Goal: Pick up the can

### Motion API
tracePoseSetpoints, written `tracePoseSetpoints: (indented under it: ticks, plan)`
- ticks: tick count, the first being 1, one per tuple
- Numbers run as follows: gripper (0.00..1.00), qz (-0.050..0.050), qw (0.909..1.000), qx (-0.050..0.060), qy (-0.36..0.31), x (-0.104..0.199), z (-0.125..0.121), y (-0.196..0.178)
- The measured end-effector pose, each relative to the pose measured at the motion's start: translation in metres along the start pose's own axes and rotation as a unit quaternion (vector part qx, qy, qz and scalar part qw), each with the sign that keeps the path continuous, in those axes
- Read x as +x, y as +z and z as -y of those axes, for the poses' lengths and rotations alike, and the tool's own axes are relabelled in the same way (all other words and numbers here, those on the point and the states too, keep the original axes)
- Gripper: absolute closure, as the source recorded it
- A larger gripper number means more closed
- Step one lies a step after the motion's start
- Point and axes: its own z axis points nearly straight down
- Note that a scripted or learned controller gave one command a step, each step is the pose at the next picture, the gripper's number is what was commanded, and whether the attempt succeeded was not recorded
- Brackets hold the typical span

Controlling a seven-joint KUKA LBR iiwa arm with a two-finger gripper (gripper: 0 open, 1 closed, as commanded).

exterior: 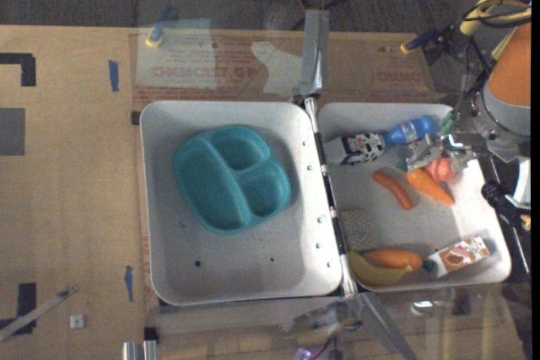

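The can, small with a black-and-white cow pattern, lies on its side near the back left of the right bin. My gripper hangs low over the back right of that bin, some way to the right of the can and apart from it. It sits just above a pink object and an orange carrot. A blue bottle lies between the can and the gripper.
The right bin also holds a red sausage, a banana, an orange piece and a juice carton along the front. A teal divided plate lies in the left bin.
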Motion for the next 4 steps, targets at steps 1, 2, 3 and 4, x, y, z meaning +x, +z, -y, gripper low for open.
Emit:
tracePoseSetpoints:
  ticks: [1, 2, 3, 4]
  plan:
    - [0.00, 0.001, 0.9997, -0.002, 0.023, -0.005, -0.067, 0.063]
    - [0.00, 0.000, 0.9937, -0.005, -0.112, -0.006, 0.035, 0.116]
    - [0.00, 0.002, 0.9750, -0.005, -0.222, -0.039, 0.078, 0.117]
    - [1.00, 0.004, 0.9756, -0.008, -0.219, -0.041, 0.077, 0.105]
